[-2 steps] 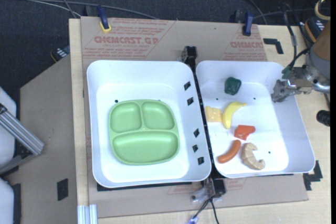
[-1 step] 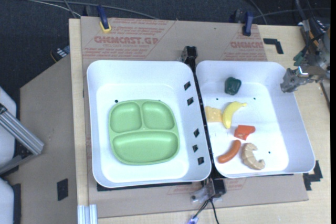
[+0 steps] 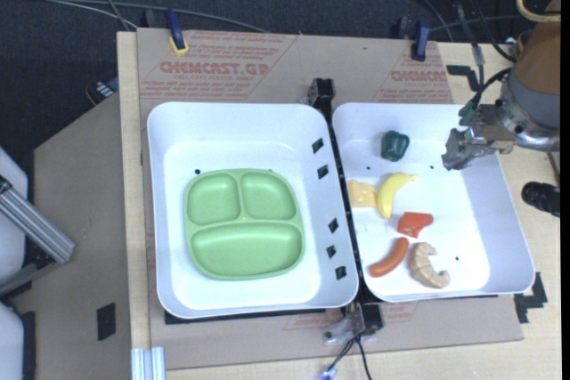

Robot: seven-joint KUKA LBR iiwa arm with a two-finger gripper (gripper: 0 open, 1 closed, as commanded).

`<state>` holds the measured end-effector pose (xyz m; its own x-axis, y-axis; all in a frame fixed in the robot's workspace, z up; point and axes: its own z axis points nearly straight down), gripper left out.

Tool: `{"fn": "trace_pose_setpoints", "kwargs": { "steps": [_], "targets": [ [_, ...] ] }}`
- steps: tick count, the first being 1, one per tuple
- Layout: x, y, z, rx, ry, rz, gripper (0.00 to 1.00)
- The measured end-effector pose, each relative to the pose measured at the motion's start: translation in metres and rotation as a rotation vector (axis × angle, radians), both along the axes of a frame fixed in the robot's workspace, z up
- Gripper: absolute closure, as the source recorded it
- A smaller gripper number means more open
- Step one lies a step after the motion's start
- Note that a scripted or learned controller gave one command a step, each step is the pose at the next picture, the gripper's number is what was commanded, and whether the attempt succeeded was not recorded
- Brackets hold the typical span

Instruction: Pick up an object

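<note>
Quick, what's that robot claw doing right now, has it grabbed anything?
Gripper: above the right bin, clear of the toy food; open or closed cannot be told.

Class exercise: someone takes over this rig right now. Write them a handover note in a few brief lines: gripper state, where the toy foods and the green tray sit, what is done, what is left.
Gripper: over the right bin's upper right part, nothing seen between its fingers; open or shut cannot be told.
Right bin: dark green piece near the top; banana and pale yellow piece mid-left; red piece, sausage and croissant lower down.
Left bin: green divided tray.
Done: no object picked up yet.
Left: descend on one object, likely the dark green piece as the nearest, grasp and lift.
</note>
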<state>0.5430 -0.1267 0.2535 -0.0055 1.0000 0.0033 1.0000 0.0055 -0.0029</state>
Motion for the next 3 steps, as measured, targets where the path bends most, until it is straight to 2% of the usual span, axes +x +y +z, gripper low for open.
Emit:
{"fn": "trace_pose_setpoints", "kwargs": {
  "steps": [2,3],
  "targets": [
    [-0.025,0.118,-0.008,0.000,0.001,0.000,1.00],
    [-0.029,0.170,-0.024,-0.001,0.002,0.000,1.00]
  ]
}}
